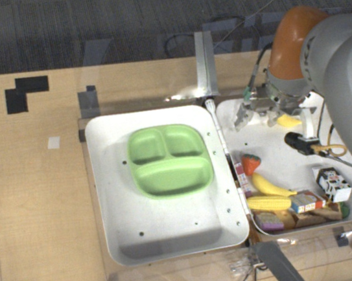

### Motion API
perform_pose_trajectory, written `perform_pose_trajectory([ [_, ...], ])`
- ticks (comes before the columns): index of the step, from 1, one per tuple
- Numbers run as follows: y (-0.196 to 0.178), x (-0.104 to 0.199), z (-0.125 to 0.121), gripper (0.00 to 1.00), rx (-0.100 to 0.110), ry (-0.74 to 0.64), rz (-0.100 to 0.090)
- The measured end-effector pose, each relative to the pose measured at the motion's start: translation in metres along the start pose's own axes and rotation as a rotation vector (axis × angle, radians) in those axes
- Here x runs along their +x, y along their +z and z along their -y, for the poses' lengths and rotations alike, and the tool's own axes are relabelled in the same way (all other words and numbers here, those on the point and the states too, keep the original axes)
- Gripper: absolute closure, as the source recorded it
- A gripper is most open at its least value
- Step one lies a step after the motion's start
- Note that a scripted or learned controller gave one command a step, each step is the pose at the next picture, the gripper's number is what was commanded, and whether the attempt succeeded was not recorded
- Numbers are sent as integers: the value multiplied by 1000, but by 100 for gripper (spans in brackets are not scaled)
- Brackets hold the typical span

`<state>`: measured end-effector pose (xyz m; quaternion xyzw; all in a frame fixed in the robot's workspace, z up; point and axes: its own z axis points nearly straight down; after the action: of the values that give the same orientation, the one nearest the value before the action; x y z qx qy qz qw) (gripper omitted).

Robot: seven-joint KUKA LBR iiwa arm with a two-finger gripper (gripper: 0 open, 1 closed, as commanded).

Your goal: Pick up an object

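My gripper [256,118] hangs over the far end of the right bin [264,140], open, with bare bin floor between its fingers. A small yellow object [290,120] lies just to its right, partly under the wrist. Nearer the front lie an orange-red carrot-like piece [251,164], a yellow banana [271,186], a corn cob [269,204], a purple item [271,221], a colourful little box [307,203] and a black-and-white cube [332,182]. They are all apart from the gripper.
The left bin [116,198] holds a green divided plate [168,159]. A brown piece [319,214] and a green item [344,211] crowd the right bin's front right corner. A metal divider [224,155] separates the bins.
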<state>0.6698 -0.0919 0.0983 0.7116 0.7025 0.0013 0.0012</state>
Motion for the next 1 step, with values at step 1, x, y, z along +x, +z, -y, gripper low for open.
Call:
perform_pose_trajectory([
  [1,-3,-60,-2,0,-6,-56,2],
])
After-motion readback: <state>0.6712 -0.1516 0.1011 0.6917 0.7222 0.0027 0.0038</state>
